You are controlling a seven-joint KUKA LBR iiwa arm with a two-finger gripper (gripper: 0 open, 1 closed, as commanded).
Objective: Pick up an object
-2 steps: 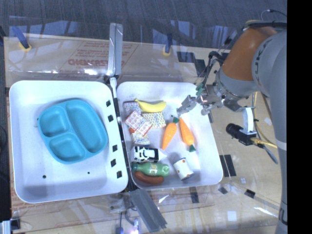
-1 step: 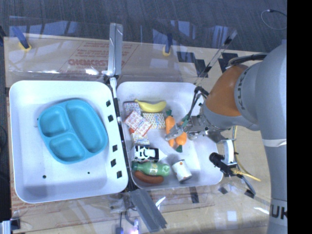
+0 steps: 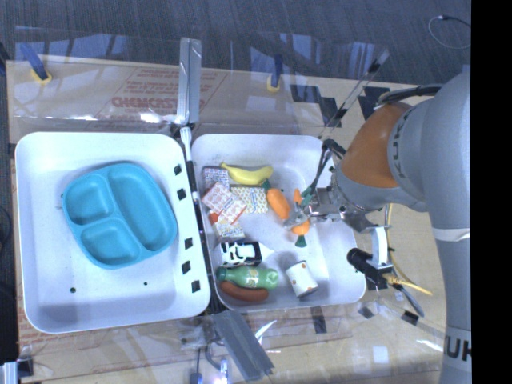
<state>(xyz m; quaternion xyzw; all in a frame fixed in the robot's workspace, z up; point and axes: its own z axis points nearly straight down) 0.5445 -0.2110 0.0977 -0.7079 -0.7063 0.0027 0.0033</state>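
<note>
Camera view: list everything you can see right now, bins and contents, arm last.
bins: 2, white, side by side
divided plate: 1, blue, left bin
banana: 1, yellow, right bin, far side
carrot: 1, orange, right bin, middle
patterned packets: a few, red-white, right bin, left side
black-white toy: 1, right bin
green bottle: 1, near edge
sausage: 1, brown, near edge
small can: 1, white
arm: grey, orange band
gripper: beside carrot

We see bright even overhead light, glare streaks on the clear sheeting (image 3: 264,78), soft shadows, slightly grainy detail.
</note>
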